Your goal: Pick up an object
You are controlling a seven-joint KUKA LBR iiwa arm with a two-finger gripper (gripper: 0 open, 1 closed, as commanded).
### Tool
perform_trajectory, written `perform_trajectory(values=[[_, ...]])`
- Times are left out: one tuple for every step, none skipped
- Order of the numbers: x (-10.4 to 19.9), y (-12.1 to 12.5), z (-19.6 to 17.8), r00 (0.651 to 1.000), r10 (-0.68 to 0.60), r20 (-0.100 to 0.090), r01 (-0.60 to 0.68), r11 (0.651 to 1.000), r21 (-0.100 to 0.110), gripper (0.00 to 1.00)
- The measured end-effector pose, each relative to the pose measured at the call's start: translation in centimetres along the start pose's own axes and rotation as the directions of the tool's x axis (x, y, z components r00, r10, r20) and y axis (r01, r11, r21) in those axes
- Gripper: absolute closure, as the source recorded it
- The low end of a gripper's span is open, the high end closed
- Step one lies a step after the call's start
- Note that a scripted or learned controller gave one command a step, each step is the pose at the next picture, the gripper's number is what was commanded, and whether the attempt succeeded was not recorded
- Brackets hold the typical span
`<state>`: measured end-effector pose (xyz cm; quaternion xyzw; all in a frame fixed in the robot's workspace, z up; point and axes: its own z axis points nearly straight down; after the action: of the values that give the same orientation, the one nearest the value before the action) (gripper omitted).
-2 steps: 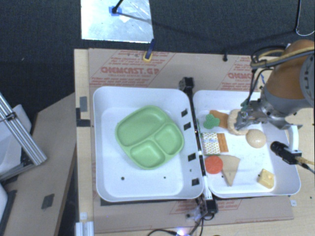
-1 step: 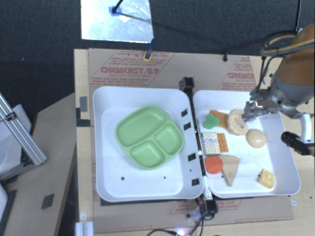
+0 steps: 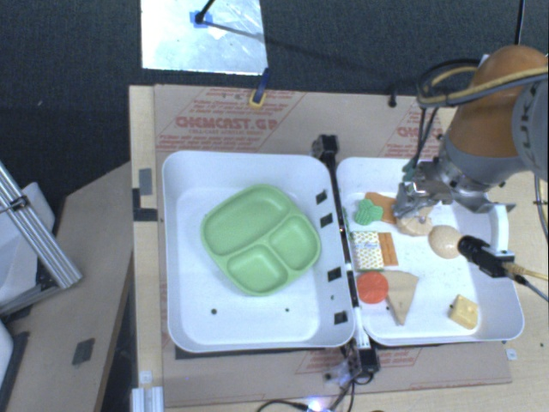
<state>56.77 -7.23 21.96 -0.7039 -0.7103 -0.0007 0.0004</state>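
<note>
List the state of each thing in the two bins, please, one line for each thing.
green divided plate: flat in the left bin, nothing on it
gripper: low in the right bin, over a pale round item
green toy: lying beside the gripper
patterned packet: lying flat
red round piece: touching the tan wedge
beige egg shape: lying free
yellow block: lying apart, near the front corner

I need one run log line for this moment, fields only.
arm: over right bin | pincer: low at beige item | lifted: nothing seen | green tray: left bin
</note>
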Motion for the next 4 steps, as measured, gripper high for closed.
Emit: perform_trajectory(values=[[5.9,-1.4,-1.1,1.0,-0.002,-0.001,0.002,1.0,-0.001,1.0],[9.4,-2.9,-0.6,1.0,0.001,0.0,-0.001,1.0,0.001,1.0],[7.8,-2.4,-1.4,1.0,0.009,0.001,-0.009,1.0,-0.001,1.0],[7.7,-2.7,-1.4,1.0,0.009,0.002,-0.009,1.0,0.0,1.0]])
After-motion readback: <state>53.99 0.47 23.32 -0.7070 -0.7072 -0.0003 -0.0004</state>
